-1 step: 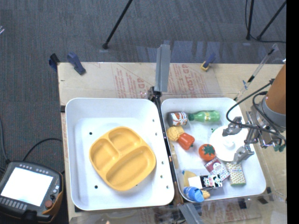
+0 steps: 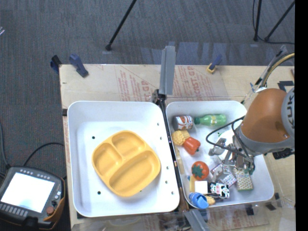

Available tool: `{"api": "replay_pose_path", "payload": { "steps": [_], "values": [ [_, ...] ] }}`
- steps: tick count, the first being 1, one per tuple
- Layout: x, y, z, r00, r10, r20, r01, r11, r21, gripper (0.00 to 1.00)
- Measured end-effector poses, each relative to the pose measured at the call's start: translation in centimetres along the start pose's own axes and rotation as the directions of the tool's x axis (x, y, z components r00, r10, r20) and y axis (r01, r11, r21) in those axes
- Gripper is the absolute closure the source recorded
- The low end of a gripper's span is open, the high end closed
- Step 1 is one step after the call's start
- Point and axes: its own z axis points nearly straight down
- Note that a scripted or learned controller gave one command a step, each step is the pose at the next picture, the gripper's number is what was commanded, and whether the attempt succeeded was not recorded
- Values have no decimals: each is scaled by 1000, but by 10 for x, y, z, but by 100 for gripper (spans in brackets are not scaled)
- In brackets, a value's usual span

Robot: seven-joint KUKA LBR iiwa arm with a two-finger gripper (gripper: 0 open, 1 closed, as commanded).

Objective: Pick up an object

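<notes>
— Over on the left, what sits in the first bin [image 2: 79, 129]?

— A yellow divided plate [image 2: 126, 162], lying flat, well apart from the arm. Nothing else there that I can make out.

— And the right bin [image 2: 262, 177]?

— That is where the pickable things are. Along its left side: a small can [image 2: 183, 122] end to end with a green bottle [image 2: 211, 120], whose long axis runs left–right near the far wall. Below them a yellow corn piece [image 2: 180, 137] touching an orange pepper [image 2: 191, 145], then a red tomato [image 2: 200, 170], and at the near wall a blue item [image 2: 198, 199] beside a black-and-white carton [image 2: 219, 189].

— Where is the gripper [image 2: 234, 161]?

— Low over the right half of that bin, under the orange wrist band. Whether it is released or clenched I cannot tell — the metal parts blur together, and nothing is plainly seen between them.

— So which thing is the likely target?

— My judgement: the tomato, lying just to the left of the gripper and slightly nearer the camera; being round, it needs no particular approach angle. The carton sits close below as well.
</notes>
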Motion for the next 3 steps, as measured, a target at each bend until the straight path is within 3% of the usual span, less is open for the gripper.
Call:
{"api": "replay_pose_path", "payload": {
  "steps": [1,2,3],
  "values": [
    [40,43,-12,993,108,50,-108,994,-2,0],
    [51,52,-10,983,176,44,-176,984,-2,0],
    [-35,76,-1,994,106,4,-106,994,0,0]
  ]
}}
